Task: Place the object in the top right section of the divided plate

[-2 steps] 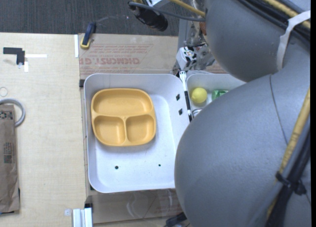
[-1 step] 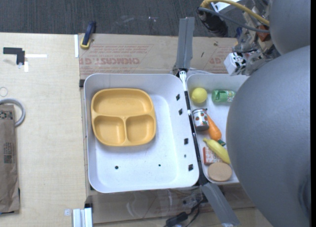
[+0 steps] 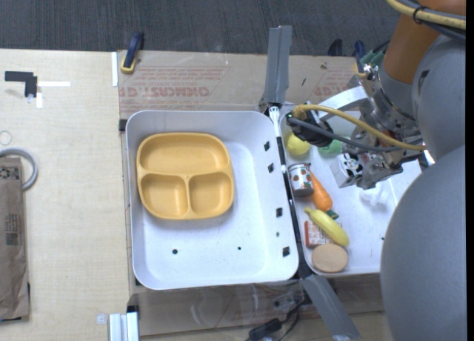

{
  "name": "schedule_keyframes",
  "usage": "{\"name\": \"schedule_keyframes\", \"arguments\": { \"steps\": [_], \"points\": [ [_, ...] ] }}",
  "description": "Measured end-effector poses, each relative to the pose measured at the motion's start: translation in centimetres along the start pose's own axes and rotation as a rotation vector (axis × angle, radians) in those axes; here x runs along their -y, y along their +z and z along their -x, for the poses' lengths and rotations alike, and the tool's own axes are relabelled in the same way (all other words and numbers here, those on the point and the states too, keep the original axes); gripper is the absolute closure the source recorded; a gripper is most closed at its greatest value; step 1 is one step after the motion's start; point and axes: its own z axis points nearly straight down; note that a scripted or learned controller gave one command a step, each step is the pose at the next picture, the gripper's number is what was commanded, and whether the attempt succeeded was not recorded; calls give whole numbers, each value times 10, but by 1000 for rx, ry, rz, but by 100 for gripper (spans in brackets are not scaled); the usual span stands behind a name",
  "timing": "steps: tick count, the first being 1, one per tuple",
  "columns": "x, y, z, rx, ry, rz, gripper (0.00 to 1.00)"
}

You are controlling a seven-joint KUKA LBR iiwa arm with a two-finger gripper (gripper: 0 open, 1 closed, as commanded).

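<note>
Two bins; gripper hovers in the right one, grip indiscernible. Picking stage: next, carry something toward nine o'clock to the plate.

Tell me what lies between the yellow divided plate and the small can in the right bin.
In the camera view, bare white floor of the left bin, then the two bins' adjoining rims, separate the divided plate from the can.
</note>
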Motion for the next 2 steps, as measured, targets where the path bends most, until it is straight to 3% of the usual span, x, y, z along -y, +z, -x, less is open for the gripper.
{"name": "schedule_keyframes", "arguments": {
  "steps": [1, 2],
  "points": [
    [0, 0, 0, -1, 0, 0, 0],
    [-49, -56, 11, 1, -271, 1, 0]
  ]
}}
